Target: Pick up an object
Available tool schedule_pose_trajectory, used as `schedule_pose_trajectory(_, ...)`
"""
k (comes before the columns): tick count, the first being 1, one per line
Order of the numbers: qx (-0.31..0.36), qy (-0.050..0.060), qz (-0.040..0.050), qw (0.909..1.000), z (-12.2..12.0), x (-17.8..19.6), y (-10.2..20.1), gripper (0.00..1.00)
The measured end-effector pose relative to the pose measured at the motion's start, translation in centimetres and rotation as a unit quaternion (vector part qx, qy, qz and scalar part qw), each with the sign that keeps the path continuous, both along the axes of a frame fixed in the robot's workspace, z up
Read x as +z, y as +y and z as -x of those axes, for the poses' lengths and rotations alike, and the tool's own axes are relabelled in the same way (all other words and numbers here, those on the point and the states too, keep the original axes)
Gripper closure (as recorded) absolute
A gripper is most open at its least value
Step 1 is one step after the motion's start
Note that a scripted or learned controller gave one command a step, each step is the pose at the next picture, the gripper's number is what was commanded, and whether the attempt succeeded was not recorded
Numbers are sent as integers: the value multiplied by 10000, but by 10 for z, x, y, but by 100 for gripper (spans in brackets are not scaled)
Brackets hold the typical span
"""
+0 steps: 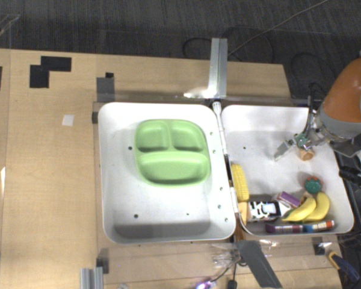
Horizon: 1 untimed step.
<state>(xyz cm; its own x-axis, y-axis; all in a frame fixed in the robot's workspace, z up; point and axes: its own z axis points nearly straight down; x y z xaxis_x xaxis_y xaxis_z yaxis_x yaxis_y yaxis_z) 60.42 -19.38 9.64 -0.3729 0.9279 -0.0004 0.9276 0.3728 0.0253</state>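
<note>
**Gripper low over the right bin's far side**

Gripper (295,142) sits above the right bin (259,131), upper right area. Fingers spread apart, nothing between them; one grey finger (282,150) slants down-left toward the bin floor. A small tan, rounded object (305,155) lies just beside the fingertips; too small to tell its long axis.

Arm enters from the right, orange band (348,95) high, wrist angled down-left.

Along the bin's near wall: bananas (311,209), long axis running left to right with a slight upward curve; corn cob (240,182) lengthwise along the divider; marker (299,226) lying flat. Left bin (114,179) holds a green divided plate (171,151).
</note>
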Motion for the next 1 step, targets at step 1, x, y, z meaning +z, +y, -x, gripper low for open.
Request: schedule_pose_trajectory(1,849,143,79,9963,-64,-6,24,0)
